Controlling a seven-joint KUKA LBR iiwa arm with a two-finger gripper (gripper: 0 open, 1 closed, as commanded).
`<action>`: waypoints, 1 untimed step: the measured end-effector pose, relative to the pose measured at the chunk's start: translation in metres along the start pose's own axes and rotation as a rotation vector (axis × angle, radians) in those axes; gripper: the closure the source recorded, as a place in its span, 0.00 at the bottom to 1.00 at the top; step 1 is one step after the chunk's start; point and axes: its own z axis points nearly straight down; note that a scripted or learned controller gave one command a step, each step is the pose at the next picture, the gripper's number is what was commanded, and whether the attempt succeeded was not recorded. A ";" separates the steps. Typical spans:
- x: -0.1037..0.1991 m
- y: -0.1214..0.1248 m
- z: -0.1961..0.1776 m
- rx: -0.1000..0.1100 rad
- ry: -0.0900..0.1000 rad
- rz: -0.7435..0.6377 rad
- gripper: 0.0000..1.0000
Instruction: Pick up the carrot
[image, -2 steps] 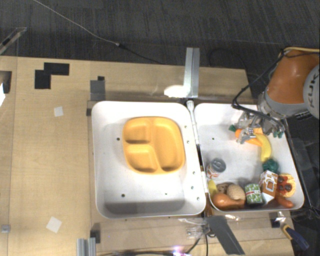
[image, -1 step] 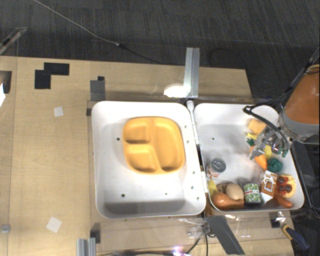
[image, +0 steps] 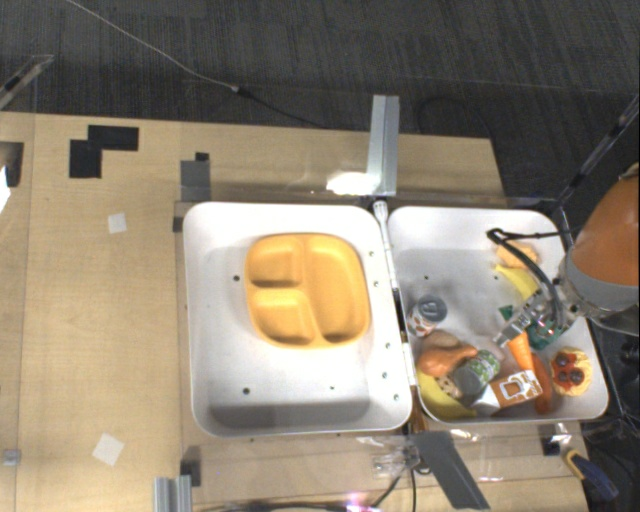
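In the right bin (image: 440, 235), the carrot (image: 528, 366) lies near the front right corner, among a banana (image: 441, 398) and other toy foods. The pincer (image: 527, 321) hovers just above the carrot's upper end; how wide it stands cannot be told. A yellow divided plate (image: 304, 288) sits in the left bin (image: 215, 330).

cam: 1 fixed overhead | slanted down | both bins (image: 200, 300) in frame
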 end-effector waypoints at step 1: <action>0.025 -0.010 -0.112 -0.005 -0.007 0.159 1.00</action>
